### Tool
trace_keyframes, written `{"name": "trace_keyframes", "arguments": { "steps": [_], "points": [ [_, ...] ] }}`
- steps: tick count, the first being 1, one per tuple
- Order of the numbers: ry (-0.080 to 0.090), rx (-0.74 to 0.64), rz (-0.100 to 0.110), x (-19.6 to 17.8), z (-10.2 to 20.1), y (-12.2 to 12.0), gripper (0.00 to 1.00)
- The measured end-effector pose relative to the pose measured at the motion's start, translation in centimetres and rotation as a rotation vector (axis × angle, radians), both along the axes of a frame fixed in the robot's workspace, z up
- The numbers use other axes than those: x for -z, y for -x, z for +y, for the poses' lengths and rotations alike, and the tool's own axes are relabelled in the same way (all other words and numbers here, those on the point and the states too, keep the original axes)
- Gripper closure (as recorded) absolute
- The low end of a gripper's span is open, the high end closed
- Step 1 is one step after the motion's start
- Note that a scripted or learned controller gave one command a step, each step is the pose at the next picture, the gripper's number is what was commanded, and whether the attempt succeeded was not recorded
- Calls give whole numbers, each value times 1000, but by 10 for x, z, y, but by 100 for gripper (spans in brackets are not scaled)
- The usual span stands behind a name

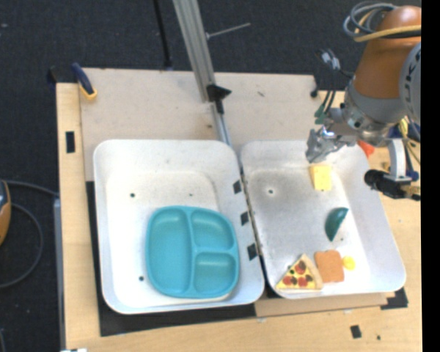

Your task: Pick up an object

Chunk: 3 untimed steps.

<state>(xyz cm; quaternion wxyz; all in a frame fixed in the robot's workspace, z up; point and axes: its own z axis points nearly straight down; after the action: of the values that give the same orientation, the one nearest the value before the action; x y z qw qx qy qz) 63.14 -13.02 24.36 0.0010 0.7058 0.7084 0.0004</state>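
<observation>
Your nearest candidate is the yellow block, lying near the back of the right bin, just below the pincer; you cannot tell how the pincer's grip stands. In front lie a teal wedge, an orange piece and a pizza slice. A descent slightly off-centre could nudge the block aside. The left bin carries a teal tray. You'll find no readable writing.

End effector hovers just above a yellow block in the right bin; teal divided tray sits in the left bin.
</observation>
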Motion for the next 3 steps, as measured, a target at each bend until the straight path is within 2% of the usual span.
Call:
{"name": "trace_keyframes", "arguments": {
  "steps": [1, 3],
  "points": [
    [-2, -3, 0, -8, 50, 7, 100],
    [-1, -3, 2, 12, 158, 37, 100]
  ]
}}
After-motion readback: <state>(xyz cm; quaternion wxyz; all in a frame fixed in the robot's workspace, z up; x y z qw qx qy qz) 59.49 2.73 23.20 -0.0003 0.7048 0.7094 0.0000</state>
